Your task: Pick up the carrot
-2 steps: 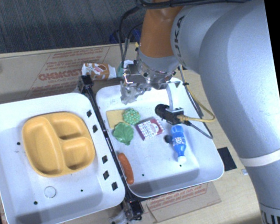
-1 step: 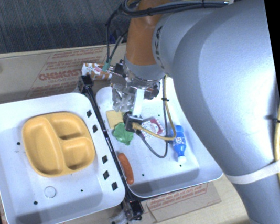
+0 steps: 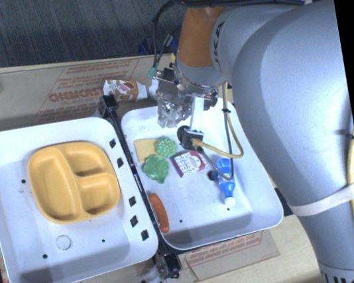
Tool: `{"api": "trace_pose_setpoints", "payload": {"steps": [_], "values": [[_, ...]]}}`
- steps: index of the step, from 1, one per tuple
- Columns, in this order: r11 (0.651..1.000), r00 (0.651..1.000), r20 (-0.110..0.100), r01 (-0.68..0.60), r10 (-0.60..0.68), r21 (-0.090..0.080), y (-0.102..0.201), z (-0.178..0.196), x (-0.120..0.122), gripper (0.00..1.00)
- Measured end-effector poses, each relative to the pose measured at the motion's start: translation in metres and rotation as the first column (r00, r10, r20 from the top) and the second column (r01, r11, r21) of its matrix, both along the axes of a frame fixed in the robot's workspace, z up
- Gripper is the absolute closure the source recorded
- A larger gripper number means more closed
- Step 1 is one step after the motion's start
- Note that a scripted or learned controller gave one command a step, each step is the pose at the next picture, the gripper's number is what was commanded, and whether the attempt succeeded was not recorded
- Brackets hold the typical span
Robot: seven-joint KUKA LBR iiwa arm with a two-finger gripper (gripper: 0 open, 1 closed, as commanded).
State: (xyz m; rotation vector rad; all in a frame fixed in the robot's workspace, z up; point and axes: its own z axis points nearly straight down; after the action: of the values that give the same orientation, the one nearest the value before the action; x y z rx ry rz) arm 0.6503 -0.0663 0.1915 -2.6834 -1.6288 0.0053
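The arm (image 3: 275,87) fills the right side of the bench and bends over the right bin (image 3: 261,204), with its gripper (image 3: 173,113) hanging near that bin's far edge; its pale fingers point down and seem slightly spread with nothing between them, though the slant makes that hard to judge. Off to the gripper's side sits the left bin (image 3: 5,200), holding a yellow tray (image 3: 73,182). Just below the gripper lie a cheese slice (image 3: 143,148), two green pieces (image 3: 157,166), a maroon packet (image 3: 188,162) and a blue bottle (image 3: 224,180). The carrot (image 3: 159,212) lies well apart from the gripper, at the near end of the right bin, tight against the wall by the divider. I judge this the approach step, nothing grasped yet. Next, the gripper must travel over the clutter to the carrot, line its fingers across the carrot's width, and descend carefully, since the wall crowds one side.
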Motion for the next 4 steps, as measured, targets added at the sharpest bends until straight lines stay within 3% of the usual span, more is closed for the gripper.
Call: {"api": "trace_pose_setpoints", "payload": {"steps": [1, 2, 3, 4], "values": [[0.972, 0.972, 0.001, 0.235, -0.235, 0.0, -0.008, 0.11, -0.03, 1.0], [0.992, 0.992, 0.001, 0.127, -0.127, -0.001, -0.009, 0.163, -0.003, 1.0], [0.993, 0.993, -0.002, -0.115, 0.115, 0.001, 0.021, 0.046, -0.008, 1.0], [0.975, 0.975, -0.001, -0.22, 0.22, 0.001, 0.09, 0.044, -0.038, 1.0]]}}
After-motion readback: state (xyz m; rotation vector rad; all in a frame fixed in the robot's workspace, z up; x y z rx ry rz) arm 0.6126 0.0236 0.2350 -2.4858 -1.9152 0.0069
